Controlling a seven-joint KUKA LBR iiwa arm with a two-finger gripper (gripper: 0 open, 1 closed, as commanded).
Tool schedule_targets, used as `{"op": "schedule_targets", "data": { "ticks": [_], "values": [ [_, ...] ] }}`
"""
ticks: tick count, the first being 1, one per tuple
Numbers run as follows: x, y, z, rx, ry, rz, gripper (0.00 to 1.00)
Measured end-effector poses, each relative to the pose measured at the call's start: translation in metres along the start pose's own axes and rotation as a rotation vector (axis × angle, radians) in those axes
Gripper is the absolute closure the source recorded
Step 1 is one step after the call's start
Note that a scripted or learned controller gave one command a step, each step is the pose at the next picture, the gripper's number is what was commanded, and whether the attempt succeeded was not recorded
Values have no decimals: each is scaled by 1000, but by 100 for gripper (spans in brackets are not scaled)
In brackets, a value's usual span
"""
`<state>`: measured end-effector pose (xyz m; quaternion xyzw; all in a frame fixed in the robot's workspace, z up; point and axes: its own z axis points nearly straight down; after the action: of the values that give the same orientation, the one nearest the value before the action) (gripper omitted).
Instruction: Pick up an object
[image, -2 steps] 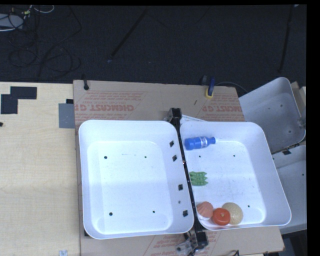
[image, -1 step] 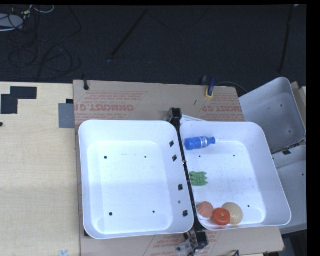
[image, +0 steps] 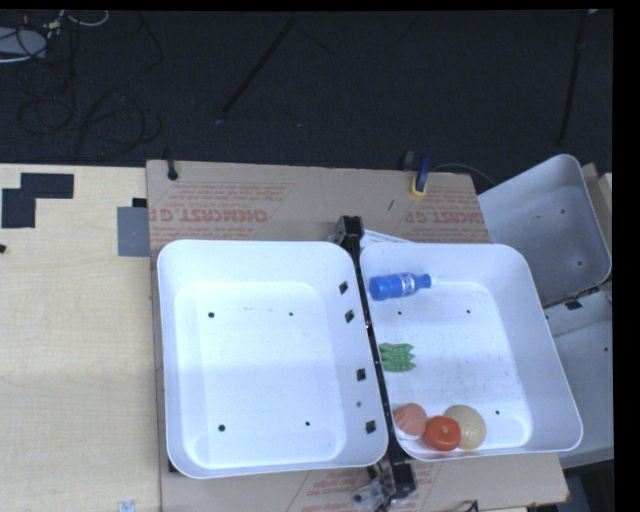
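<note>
Two white bins sit on a cardboard sheet (image: 300, 205) w/ red print, on a light wood bench (image: 70, 340); dark floor w/ cables behind. All the stuff is in the right bin (image: 530, 330): blue bottle (image: 399, 285) up top, green thing (image: 396, 357) mid, peach, red and tan round pieces touching at the near edge. Left bin (image: 260, 262) beside it.

Red round object (image: 442, 433) overlaps pink one (image: 409, 418) and tan one (image: 467, 424); green item (image: 397, 357) too small to identify.

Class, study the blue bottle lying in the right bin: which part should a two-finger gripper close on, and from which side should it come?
Probably the middle of the blue bottle's body, from straight above. It lies on its side, cap pointing right, near the bin's far-left corner, so fingers should close across its width.
</note>
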<state>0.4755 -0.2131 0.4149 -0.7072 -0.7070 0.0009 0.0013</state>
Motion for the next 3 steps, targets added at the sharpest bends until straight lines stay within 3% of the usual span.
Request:
{"op": "schedule_targets", "data": {
  "ticks": [1,2,3],
  "values": [
    [0,1,34,1,0,1,100],
    [0,1,32,-2,-1,1,100],
    [0,1,60,1,0,1,100]
  ]
}}
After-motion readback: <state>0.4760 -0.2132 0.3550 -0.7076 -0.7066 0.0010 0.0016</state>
